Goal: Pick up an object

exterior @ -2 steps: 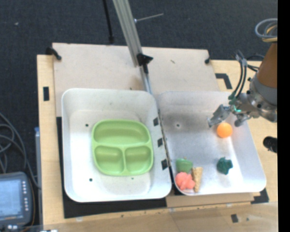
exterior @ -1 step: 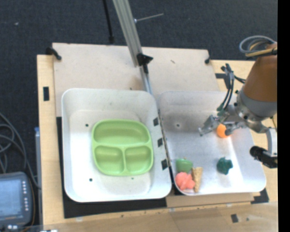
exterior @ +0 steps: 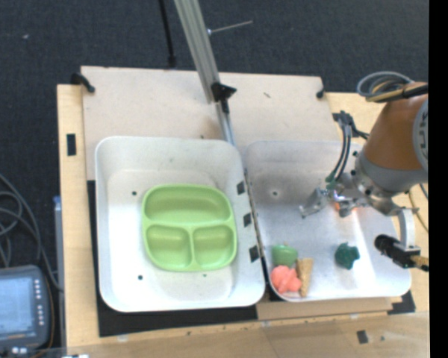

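The fingers (exterior: 311, 204) of the gripper (exterior: 328, 203) stand apart, with nothing between them, over bare floor in the middle of the right bin (exterior: 284, 162). The objects lie nearer the front edge: a dark green toy (exterior: 347, 256) by itself, and a light green piece (exterior: 285, 254), a pink piece (exterior: 285, 278) and a tan cone (exterior: 305, 274) clustered in the front left corner. The left bin (exterior: 119, 200) on the worktop (exterior: 134, 88) holds a green divided plate (exterior: 188, 226).

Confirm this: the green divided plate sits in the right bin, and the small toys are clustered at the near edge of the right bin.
Not quite. The camera view shows the green plate in the left bin, not the right bin. The rest stands: the small toys are clustered at the right bin's near edge.
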### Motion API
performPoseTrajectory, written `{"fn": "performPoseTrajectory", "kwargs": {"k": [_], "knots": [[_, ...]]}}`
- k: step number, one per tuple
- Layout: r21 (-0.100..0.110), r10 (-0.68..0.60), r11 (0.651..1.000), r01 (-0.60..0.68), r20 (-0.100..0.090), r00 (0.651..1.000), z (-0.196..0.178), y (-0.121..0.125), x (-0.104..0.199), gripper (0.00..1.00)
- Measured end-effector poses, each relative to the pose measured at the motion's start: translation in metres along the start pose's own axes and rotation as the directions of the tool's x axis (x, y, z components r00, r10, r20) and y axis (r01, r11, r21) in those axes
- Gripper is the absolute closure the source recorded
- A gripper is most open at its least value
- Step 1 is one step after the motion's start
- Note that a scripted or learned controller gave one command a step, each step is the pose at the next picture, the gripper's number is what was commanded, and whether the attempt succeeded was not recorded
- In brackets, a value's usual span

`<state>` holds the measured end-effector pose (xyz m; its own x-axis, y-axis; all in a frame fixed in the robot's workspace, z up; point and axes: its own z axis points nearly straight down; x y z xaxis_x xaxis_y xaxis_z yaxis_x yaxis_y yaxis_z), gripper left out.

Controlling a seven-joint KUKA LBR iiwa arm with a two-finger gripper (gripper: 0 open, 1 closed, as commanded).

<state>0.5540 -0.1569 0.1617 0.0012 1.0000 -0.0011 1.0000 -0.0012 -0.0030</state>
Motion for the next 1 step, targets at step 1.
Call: {"fn": "performPoseTrajectory", "kwargs": {"k": [1], "knots": [[0.002,0.0,1.0,0.0,-0.001,1.0,0.0605,-0.0073,-0.005,0.0]]}}
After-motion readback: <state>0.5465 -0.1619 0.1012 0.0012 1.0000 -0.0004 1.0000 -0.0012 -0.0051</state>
